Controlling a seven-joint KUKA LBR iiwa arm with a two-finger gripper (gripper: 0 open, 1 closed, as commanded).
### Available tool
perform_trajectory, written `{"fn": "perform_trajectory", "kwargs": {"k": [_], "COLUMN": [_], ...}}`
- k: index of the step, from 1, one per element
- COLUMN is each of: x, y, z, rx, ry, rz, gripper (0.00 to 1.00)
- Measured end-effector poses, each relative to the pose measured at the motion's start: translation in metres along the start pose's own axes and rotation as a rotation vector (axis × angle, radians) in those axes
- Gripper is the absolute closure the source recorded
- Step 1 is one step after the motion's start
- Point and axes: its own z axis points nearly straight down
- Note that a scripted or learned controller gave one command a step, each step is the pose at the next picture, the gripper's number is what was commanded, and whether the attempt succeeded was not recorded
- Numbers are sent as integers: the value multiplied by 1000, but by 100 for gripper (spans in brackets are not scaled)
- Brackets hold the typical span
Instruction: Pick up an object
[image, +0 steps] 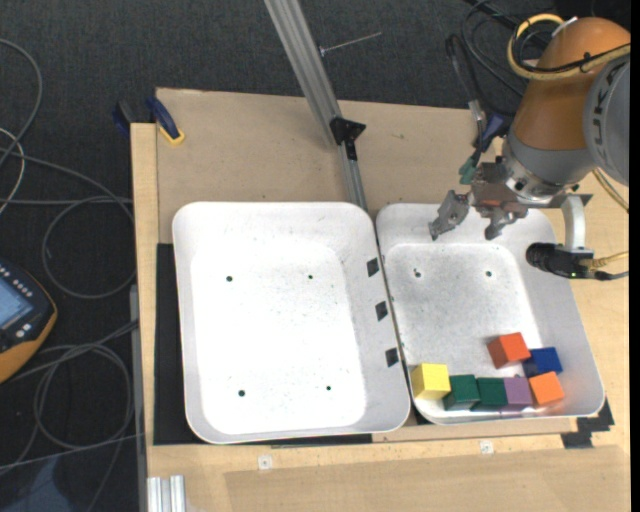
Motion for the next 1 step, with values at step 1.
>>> {"fn": "perform_trajectory", "kwargs": {"k": [1], "x": [4], "y": [-7], "z": [46], "rx": [0], "ry": [0], "rz": [0], "gripper": [0]}}
